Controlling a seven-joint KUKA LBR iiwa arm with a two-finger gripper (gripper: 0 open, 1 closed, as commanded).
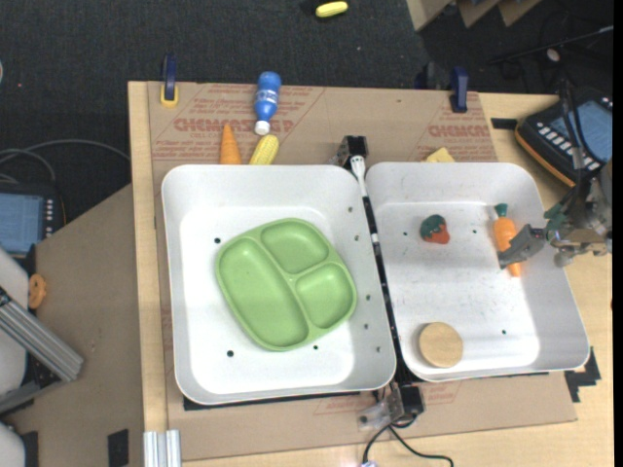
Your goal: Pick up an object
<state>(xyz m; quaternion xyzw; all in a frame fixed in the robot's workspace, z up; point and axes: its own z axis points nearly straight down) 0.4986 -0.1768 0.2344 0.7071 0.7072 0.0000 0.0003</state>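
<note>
1. Your orange carrot toy [504, 232] lies at the right bin's [545, 353] right side.
2. The gripper [518, 249] reaches in low from the right, touching it.
3. Whether it grasps, you cannot tell.
4. A strawberry toy [434, 229] sits nearby.

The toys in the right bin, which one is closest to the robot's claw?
The orange carrot toy, by the bin's right wall next to the gripper. The strawberry sits farther left, and the round wooden disc lies down near the front edge.

Pale green three-compartment plastic plate [285, 283]; two glossy white shallow bins [185, 261]; orange carrot toy [505, 233]; tan round wooden disc [440, 344]; red-and-green strawberry toy [434, 229].
</note>
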